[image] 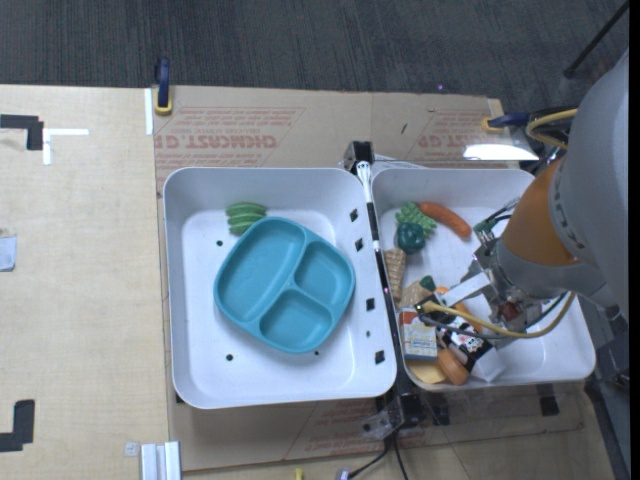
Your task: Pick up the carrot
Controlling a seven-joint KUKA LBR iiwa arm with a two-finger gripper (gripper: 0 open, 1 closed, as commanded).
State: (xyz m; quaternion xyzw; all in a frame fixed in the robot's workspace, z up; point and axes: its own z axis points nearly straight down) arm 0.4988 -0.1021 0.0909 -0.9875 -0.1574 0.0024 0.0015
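Observation:
The carrot (446, 219) is orange with a green leafy top and lies slantwise at the far end of the right bin (560, 363). My gripper (497, 306) hangs low over the middle of that bin, nearer the camera than the carrot and a little to its right, well apart from it. The grey arm with its orange band (540, 230) reaches in from the right and covers the bin's right side.
A dark green vegetable (410, 236), a cone (395, 265), a small printed box (420, 340) and an orange piece (453, 368) crowd the right bin's left and near side. The left bin (190, 368) holds a blue divided plate (285, 283) and a green pod (245, 215).

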